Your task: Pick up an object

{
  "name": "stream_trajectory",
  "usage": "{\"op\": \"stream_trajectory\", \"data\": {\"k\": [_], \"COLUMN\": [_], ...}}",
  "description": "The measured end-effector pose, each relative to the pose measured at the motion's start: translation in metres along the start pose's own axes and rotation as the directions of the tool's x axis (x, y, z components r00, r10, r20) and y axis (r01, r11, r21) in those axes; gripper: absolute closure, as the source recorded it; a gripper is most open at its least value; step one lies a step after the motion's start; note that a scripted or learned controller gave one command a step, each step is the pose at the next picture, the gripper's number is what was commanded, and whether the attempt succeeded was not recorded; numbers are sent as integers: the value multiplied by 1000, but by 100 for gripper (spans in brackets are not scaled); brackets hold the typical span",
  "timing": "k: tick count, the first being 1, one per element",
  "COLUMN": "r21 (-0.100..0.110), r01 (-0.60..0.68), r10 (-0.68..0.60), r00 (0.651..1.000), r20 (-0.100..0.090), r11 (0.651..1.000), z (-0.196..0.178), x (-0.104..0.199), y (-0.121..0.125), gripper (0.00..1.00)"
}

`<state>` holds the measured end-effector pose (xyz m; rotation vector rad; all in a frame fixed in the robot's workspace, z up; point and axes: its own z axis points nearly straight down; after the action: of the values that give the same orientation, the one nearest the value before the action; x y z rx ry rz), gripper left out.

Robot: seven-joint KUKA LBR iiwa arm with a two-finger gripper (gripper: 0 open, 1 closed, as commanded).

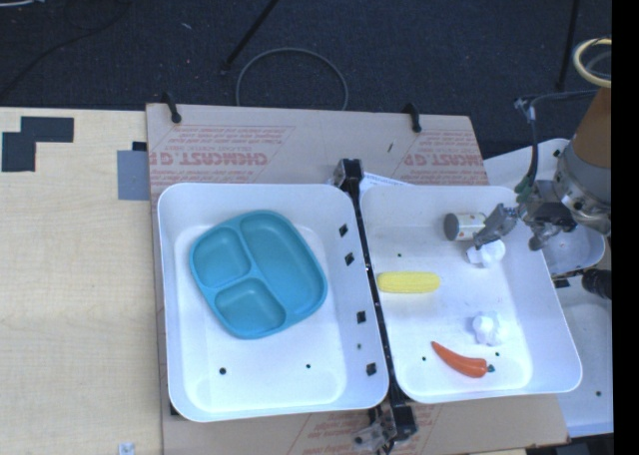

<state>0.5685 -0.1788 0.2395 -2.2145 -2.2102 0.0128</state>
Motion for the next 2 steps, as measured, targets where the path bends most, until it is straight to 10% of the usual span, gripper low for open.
{"op": "stream_trajectory", "data": {"k": [2], "r21": [-8], "r01": [0], "r10": [0], "r00": [1000], "r20": [1], "r11": [1000], "z": [45], "x": [9], "y": [-1], "gripper": [0]}}
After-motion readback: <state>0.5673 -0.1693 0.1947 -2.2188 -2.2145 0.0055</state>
